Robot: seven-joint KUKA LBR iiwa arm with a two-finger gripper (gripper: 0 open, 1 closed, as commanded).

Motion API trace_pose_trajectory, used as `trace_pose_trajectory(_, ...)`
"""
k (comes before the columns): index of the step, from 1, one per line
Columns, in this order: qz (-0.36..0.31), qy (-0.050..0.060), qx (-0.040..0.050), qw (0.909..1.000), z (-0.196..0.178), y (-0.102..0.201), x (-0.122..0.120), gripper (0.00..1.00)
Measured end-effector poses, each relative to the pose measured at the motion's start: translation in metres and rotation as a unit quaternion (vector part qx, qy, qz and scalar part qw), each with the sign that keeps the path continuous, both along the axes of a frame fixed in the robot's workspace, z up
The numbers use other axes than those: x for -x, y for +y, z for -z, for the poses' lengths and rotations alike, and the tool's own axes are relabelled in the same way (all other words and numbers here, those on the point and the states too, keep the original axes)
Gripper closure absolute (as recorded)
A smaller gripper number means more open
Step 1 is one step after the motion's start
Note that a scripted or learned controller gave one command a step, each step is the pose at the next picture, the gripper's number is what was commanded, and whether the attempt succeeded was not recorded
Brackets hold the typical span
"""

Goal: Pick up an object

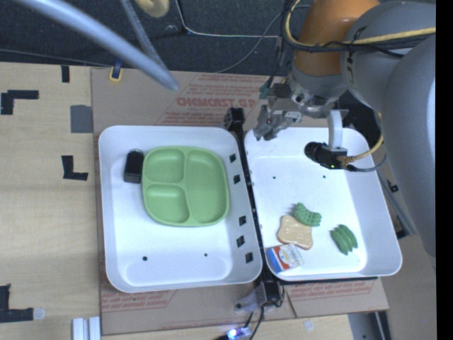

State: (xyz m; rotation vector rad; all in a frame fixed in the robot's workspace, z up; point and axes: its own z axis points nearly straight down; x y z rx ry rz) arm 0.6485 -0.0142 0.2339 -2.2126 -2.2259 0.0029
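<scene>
The right bin [368,190] holds a slice of toy toast [295,233], a knobbly green piece [308,215] touching its upper edge, a second green piece [345,238] to the right, and a red, white and blue packet [286,257] at the front rim. My gripper [271,126] hangs over the far left corner of this bin, close to the divider, well away from those objects. Nothing shows in it. In the left bin [120,246] lie a green divided plate [186,186] and a small black block [133,166] at the plate's left side.
The arm's orange band [333,20] and grey body [410,83] fill the upper right, above the right bin's far edge. A black cable end [322,154] hangs over that bin's back. Black clips [244,211] line the divider between the bins.
</scene>
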Motion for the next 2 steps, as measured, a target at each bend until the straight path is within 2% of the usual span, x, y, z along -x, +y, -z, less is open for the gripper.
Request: trace_pose_trajectory(2, 0.000, 0.000, 0.0002, 1.0000, 0.014, 0.104, 0.014, 1.00)
